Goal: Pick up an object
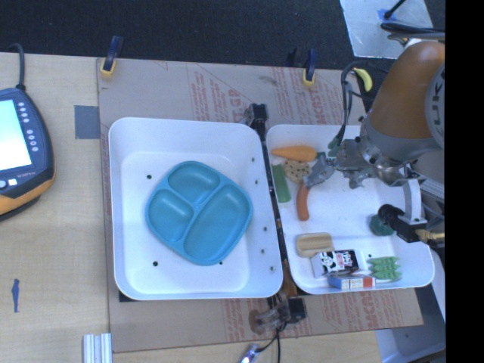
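Gripper [324, 169] sits low in the right bin [355, 237], near its top edge, and you can't tell how it is set or if it has anything. Your closest things are the cookie [296, 169] and the orange carrot [295, 153], touching or just beside it at about 9 to 10 o'clock. The hot dog [302, 201] lies at 7 o'clock, its long side running 12 to 6.

We are seeing an arm [404, 89] with a broad, rounded orange band above grey casing bearing partial dark lettering. Black cables are looping beside a yellow-green fitting. The wrist is ending in a grey metal gripper [321, 170] with exposed angular hardware.
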{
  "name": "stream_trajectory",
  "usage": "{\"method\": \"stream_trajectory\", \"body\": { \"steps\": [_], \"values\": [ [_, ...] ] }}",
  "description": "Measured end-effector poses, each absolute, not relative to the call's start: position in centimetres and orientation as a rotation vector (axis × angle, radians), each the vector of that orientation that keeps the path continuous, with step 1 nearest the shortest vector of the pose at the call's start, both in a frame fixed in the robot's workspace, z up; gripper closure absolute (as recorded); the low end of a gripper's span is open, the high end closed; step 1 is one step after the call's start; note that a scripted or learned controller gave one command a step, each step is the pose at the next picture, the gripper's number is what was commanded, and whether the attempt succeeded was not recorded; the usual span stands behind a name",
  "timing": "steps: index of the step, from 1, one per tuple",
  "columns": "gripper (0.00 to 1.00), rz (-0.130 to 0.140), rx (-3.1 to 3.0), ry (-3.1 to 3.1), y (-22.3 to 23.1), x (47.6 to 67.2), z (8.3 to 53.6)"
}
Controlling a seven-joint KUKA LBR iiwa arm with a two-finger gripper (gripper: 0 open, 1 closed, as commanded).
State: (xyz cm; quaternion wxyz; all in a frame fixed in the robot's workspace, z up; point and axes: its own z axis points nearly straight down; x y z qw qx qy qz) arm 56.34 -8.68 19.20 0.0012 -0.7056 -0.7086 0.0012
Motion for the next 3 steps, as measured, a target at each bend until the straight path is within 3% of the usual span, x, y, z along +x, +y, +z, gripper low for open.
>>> {"method": "stream_trajectory", "body": {
  "steps": [1,2,3],
  "values": [
    [0.0,0.008,-2.213,-2.224,-10.7,58.7,9.1],
    [1.0,0.011,-2.212,-2.225,-10.8,58.7,10.1],
    [1.0,0.002,-2.215,-2.224,-4.9,61.7,19.2]
  ]
}}
